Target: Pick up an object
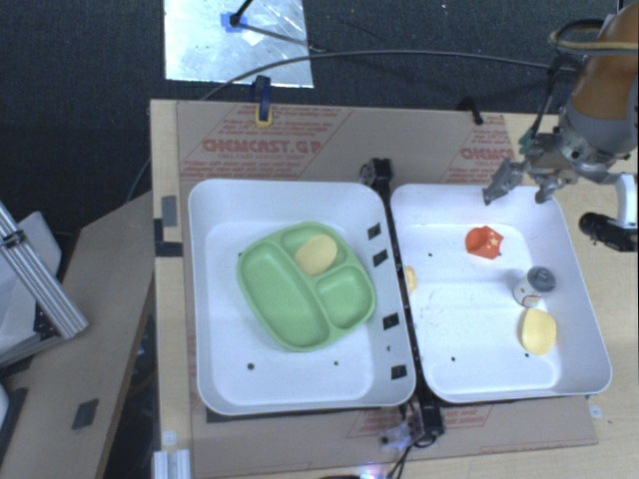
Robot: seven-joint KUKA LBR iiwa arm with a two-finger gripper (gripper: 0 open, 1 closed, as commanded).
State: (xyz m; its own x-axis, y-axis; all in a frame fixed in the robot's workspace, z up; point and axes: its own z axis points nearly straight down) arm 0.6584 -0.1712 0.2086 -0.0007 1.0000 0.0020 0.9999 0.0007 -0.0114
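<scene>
My gripper (521, 188) hangs over the far edge of the right bin (449, 372), its two dark fingers spread open with nothing between them. A small red object (484, 241) lies just below and left of it in that bin. Farther down sit a little grey round piece (540, 278), a small pale round thing (526, 292) and a yellow oval object (537, 331). A small yellow bit (409, 278) rests against the bin's left wall. The left bin (230, 382) holds a green divided tray (275, 302) with a yellow oval object (317, 254) in its upper compartment.
Black clips run along the divider (389, 267) between the bins. A blue clamp (262, 96) stands at the board's far edge. A shiny foil sheet (237, 26) lies beyond it, and a metal rail (35, 272) juts in at the left.
</scene>
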